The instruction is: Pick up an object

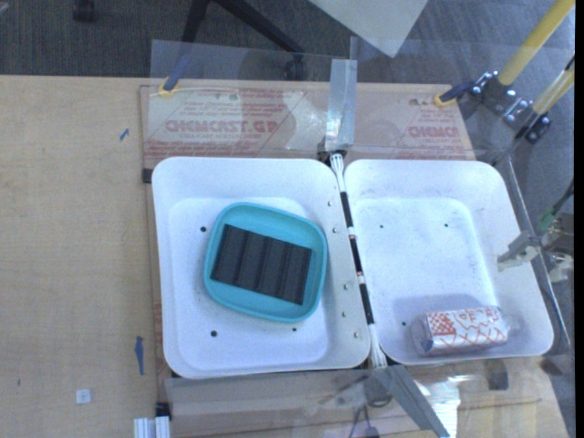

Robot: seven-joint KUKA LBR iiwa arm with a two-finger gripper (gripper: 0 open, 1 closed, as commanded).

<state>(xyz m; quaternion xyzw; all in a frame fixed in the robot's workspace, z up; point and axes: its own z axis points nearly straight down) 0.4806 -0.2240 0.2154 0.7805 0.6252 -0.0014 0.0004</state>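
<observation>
A teal dish (265, 261) with a dark ribbed insert lies in the middle of the left bin (182, 190), turned slightly clockwise. A small packet with a red and white pattern (464, 328) lies on its side in the near right corner of the right bin (411, 190), close to the bin's front wall.
A divider strip (351, 245) runs between the two bins. A clear plastic sheet with red lettering (301, 126) stands behind them. A small metal bracket (522, 249) sits at the right bin's right rim. The wooden bench (73, 245) stretches off to the left.
</observation>
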